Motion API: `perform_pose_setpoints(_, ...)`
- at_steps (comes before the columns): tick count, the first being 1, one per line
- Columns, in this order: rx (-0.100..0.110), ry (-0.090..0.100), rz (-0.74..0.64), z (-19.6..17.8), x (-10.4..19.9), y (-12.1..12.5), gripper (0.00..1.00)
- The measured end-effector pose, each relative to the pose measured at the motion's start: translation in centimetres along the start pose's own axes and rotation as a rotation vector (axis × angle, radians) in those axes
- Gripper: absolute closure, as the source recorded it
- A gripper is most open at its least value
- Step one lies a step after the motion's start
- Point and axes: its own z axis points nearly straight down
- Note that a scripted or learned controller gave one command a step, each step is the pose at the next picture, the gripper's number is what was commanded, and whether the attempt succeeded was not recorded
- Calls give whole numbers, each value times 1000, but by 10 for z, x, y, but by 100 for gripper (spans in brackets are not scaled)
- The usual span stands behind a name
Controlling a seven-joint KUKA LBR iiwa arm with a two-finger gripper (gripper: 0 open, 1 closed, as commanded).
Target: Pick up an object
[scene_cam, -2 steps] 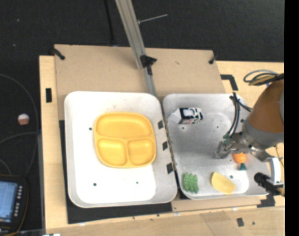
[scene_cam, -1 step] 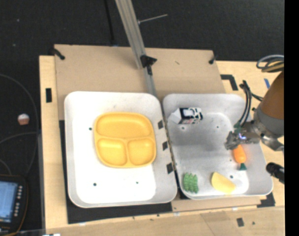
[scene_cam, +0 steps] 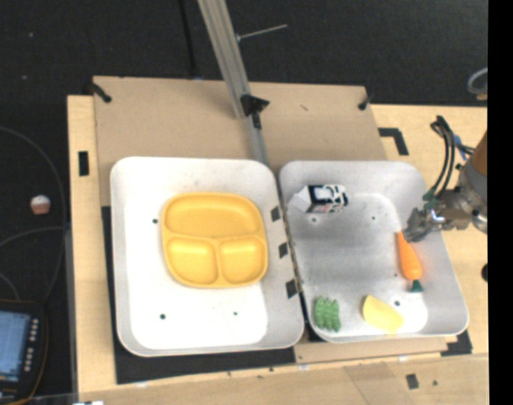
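The right bin (scene_cam: 358, 180) holds four loose objects. An orange toy carrot (scene_cam: 409, 258) lies along the bin's 3 o'clock edge, its pointed end toward 12 o'clock and its small green stub toward 6 o'clock. A yellow wedge-shaped piece (scene_cam: 381, 313) rests near 5 o'clock, well apart from the carrot. A small green, knobbly, broccoli-like piece (scene_cam: 326, 312) sits at 7 o'clock, close to the bin's wall. A black-and-white item (scene_cam: 323, 197), too blurred to identify, lies near 11 o'clock.
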Motion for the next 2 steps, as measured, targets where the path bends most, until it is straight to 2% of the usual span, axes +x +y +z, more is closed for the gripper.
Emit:
perform_pose_setpoints(1,2,1,-1,-48,-2,2,100)
perform_pose_setpoints(2,6,4,-5,-50,56,24,100)
